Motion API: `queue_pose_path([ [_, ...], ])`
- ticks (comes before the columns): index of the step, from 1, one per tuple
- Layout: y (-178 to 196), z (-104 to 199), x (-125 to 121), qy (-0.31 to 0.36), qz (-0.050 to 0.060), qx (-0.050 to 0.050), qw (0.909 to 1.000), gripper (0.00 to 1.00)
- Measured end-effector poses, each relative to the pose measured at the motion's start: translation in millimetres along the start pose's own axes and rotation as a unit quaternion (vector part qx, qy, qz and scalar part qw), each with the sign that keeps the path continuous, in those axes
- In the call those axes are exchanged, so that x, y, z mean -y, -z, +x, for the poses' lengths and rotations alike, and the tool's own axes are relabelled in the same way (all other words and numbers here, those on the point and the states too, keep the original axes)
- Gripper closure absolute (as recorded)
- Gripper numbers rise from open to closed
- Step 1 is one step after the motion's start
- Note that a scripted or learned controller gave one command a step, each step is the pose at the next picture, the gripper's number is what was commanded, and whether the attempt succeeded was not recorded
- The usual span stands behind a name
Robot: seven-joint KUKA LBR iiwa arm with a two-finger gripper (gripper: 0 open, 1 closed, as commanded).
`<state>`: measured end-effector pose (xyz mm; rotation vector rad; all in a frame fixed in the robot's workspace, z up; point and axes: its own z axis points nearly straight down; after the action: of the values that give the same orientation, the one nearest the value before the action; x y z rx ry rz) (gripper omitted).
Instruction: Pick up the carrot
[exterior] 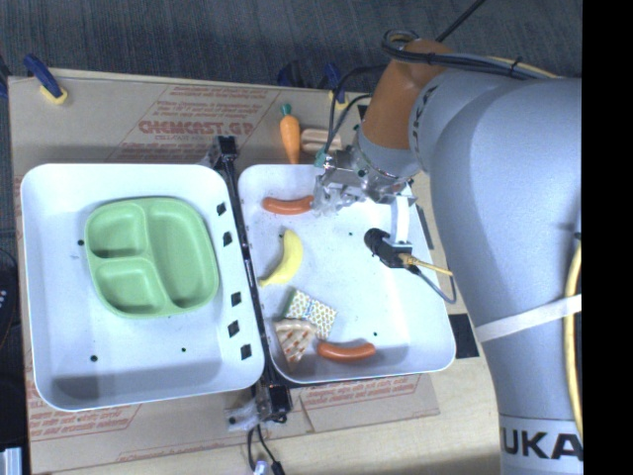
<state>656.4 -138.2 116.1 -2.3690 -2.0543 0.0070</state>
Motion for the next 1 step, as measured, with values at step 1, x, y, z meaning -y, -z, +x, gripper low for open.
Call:
queue_pose_path([
  [1,139.6,-7.9,-0.1,-0.259,-0.002,0.000,0.9659,1.00],
])
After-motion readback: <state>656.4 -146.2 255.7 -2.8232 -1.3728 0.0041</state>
